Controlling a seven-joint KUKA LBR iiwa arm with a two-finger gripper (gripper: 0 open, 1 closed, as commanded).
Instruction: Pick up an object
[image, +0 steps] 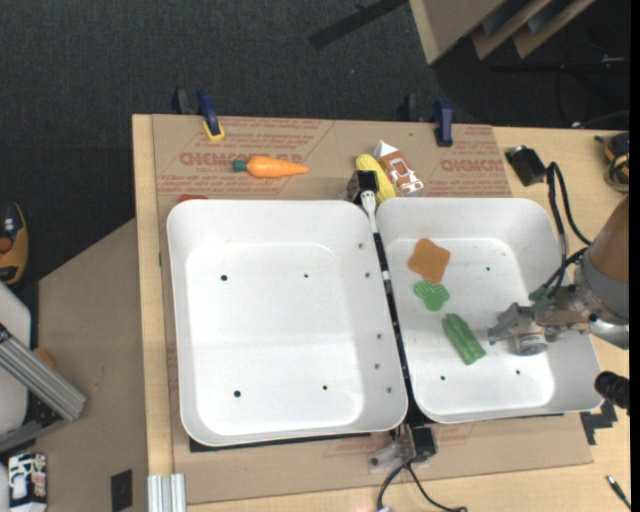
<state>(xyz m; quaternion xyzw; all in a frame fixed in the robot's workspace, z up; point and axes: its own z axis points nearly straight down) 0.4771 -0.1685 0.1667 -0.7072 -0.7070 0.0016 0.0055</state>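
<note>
In the right bin (470, 400) lie three objects: an orange-brown flat piece (430, 260), a small green lump (432, 295) just below it, and a long green pickle-like piece (463, 338) lying at a slant. My gripper (518, 330) hangs low over the right part of this bin, to the right of the long green piece and apart from it. I see nothing between its fingers.
The left bin (200, 330) stands beside the right one. Behind the bins, on the cardboard, lie a toy carrot (272, 168), a yellow banana-like toy (375, 172) and a brown-and-white packet (402, 175). Blue clamps (443, 122) hold the board's far edge.
</note>
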